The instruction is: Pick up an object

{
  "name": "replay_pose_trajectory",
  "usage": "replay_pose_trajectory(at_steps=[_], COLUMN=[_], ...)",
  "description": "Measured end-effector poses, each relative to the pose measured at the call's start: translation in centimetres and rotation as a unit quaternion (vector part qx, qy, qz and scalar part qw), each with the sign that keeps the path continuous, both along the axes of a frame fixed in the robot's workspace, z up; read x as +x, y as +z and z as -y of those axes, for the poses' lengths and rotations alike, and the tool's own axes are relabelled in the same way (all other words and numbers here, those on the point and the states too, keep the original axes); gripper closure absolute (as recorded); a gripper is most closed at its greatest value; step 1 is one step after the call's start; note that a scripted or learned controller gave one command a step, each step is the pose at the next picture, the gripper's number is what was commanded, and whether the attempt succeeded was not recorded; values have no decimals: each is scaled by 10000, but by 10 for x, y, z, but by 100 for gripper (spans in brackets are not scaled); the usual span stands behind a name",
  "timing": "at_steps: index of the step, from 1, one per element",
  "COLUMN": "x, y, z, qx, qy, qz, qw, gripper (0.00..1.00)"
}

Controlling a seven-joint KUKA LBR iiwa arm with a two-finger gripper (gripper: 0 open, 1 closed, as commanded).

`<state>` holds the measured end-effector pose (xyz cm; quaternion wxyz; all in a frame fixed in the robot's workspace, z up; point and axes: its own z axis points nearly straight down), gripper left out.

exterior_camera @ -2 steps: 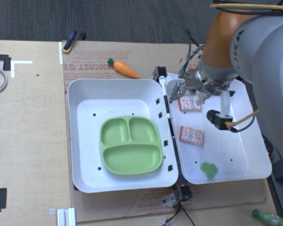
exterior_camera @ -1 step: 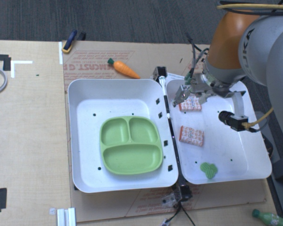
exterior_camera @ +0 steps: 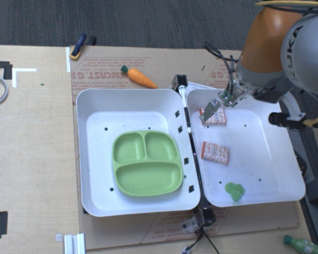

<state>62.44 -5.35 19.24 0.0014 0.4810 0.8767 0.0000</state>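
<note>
Over the right-hand shallow white plastic bin (exterior_camera: pixel 265 157), the grey arm with the glossy orange band (exterior_camera: pixel 270 36) is reaching in from the right, its two-finger gripper (exterior_camera: pixel 211 111) hanging at the bin's upper left corner. Thin metal fingertips are pointing down-left and sitting right over the small flat packet with red-and-white print (exterior_camera: pixel 218 117); whether they are touching it or only hovering cannot be told. How far the fingers are standing apart cannot be told either, since they are reading as one pale sliver at this angle. No packet is showing between them.

A second flat red-and-white patterned packet (exterior_camera: pixel 215 152) is lying near the bin's left wall, below the first and apart from it. A small bumpy green rubbery piece, rounded like a leaf cluster (exterior_camera: pixel 235 190), is resting near the front edge.

Left-hand smooth white bin (exterior_camera: pixel 90 157) is holding a pale green moulded plastic plate with three compartments (exterior_camera: pixel 147 163), sitting flat near the middle. Black clips are lining the seam between the bins.

Behind the bins, an orange toy carrot with a green top (exterior_camera: pixel 140 77) is lying on the brown printed cardboard sheet (exterior_camera: pixel 106 67). A blue-and-yellow clip-like thing (exterior_camera: pixel 78 46) is sitting at the sheet's far corner. A green bottle-like object (exterior_camera: pixel 305 244) is lying at the lower right.
</note>
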Motion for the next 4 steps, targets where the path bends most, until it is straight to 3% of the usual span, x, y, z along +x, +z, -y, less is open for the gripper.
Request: replay_pose_trajectory(at_steps=[1, 2, 3, 4], x=[5, -13, -81, -106], y=[0, 0, 0, 0], z=[-41, -75, -50, -31], qx=[-1, 0, -1, -6], qy=[1652, 2658, 4090, 4859], qz=[-1, -8, -8, -2], qw=[9863, 9640, 9126, 8740], gripper=[0, 0, 0, 0])
